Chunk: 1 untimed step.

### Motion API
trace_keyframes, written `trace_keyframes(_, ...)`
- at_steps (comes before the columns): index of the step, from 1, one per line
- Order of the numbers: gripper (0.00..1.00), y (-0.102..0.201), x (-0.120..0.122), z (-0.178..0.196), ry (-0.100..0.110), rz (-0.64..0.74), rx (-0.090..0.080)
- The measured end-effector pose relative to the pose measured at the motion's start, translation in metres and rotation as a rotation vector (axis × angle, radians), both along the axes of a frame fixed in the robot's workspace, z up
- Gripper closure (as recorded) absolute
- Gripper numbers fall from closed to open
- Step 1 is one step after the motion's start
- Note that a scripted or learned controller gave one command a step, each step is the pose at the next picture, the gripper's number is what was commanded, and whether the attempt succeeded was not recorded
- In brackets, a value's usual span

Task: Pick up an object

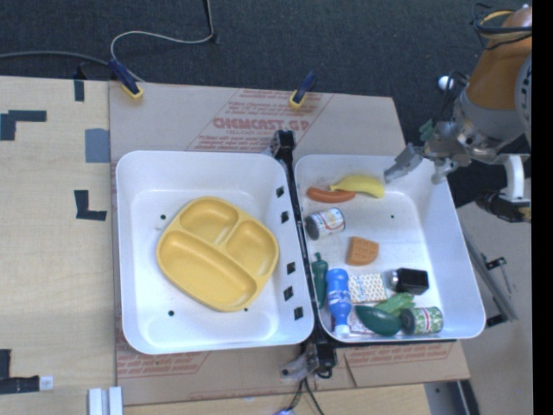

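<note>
Left bin (138, 258): just a yellow divided plate (218, 252). Wide, flat, rigid and smooth, so a poor pick for two fingers; the rim is the only hold.

Right bin (449, 258) has the real candidates:
- small can (326, 223) on its side near the divider. Stiff, but round and slick, likely to roll; take it across the body.
- dark green piece (320, 279) and blue bottle (337, 299) against the divider. The wall crowds a finger there.
- orange carrot-like piece (331, 194) touching the banana (361, 185) at the far side. Both look like light plastic toys. The banana is curved and smooth, so grip across its middle; the carrot sits close enough to get nudged.
- orange wedge (363, 251) mid-bin, well apart from everything. Light, flat-sided, looks the easiest: close across its short width.
- patterned packet (366, 288), black block (412, 279), green leafy thing (384, 316), green can (422, 320), all packed together in the near corner. Cluttered, risky.

Gripper (419, 164) hangs over the bin's far right edge, just right of the banana. Fingers spread apart, nothing between them.
</note>
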State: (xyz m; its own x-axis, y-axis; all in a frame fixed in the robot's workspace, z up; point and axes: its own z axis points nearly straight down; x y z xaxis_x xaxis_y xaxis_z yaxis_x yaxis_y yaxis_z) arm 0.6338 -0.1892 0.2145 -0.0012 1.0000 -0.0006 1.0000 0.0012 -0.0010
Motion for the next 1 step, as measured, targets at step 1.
trace_keyframes(1, 0.00, 0.0275, 0.0332, -0.1047, 0.004, 0.000, 0.001)
